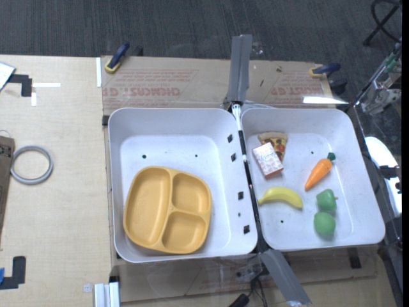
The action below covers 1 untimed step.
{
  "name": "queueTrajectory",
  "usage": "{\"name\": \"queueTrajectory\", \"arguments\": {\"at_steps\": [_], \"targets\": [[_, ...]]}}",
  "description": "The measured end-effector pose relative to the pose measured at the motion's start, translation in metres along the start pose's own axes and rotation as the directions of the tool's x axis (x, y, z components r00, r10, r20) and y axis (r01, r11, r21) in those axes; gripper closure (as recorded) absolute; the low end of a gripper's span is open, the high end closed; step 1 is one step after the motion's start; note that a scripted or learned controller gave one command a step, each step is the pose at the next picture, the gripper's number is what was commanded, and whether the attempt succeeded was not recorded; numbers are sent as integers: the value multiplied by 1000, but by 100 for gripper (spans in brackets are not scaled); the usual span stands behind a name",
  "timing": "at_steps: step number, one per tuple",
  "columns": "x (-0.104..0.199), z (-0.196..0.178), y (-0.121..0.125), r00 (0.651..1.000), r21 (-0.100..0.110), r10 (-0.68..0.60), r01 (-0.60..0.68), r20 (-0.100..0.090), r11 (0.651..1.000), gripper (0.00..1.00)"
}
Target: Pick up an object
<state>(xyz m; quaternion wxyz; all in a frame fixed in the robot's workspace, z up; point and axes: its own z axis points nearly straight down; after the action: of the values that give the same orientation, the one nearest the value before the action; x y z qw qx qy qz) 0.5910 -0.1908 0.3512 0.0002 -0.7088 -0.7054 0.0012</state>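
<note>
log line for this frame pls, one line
left bin: yellow divided plate | right bin: banana, carrot, two green fruits, small box | nothing picked yet

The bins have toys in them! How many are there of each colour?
Yellow: 2, the divided plate and the banana
Green: 2, the pepper and the lime
Orange: 1, the carrot
Red and white: 1, the box
Pizza slice: 1
Total: 7

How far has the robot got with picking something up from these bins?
Nothing looks done yet. The banana, carrot, small box, pizza slice and two green fruits all lie loose in the right bin; the yellow plate sits in the left bin. Nothing is being gripped. The whole pick is still to come: reach in, grasp one item, lift it.
</note>
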Motion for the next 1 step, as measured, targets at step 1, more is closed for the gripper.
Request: {"name": "queueTrajectory", "arguments": {"at_steps": [1], "targets": [[-3,-15,68,987,0,158,-158,1,987,100]]}}
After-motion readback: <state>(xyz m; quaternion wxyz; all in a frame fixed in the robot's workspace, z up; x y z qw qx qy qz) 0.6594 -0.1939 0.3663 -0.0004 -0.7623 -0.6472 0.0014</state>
